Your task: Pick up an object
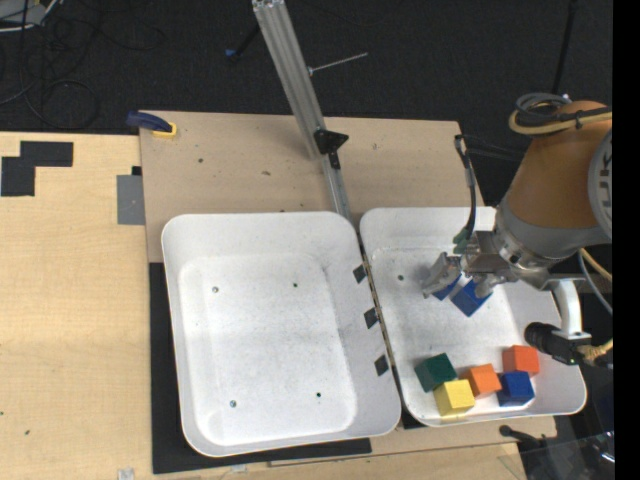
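A blue block (468,296) is pinched between the fingers of the gripper (462,286) over the right bin (400,243). Being held off-centre, it could be dropped onto the blocks (480,378) below.

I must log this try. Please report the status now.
Gripper over right bin, at blue block; grip unclear. Five blocks clustered near front wall. Nothing in the way.
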`<act>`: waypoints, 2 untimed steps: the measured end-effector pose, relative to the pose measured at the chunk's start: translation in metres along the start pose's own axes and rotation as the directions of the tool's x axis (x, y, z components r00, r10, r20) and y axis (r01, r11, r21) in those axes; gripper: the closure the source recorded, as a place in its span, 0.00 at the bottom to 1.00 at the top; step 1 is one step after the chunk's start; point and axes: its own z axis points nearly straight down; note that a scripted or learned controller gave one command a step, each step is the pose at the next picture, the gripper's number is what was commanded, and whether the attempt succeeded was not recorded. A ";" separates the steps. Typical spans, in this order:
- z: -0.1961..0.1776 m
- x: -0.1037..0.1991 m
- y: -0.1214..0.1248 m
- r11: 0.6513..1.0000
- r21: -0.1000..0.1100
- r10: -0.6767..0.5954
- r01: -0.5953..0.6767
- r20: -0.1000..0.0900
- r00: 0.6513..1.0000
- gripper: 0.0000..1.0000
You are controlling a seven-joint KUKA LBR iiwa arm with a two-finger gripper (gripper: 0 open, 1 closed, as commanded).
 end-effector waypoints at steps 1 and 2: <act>0.044 0.002 -0.004 1.000 -0.001 0.001 -0.001 0.000 1.000 0.00; 0.088 0.001 -0.003 1.000 -0.002 0.002 -0.002 0.000 1.000 0.00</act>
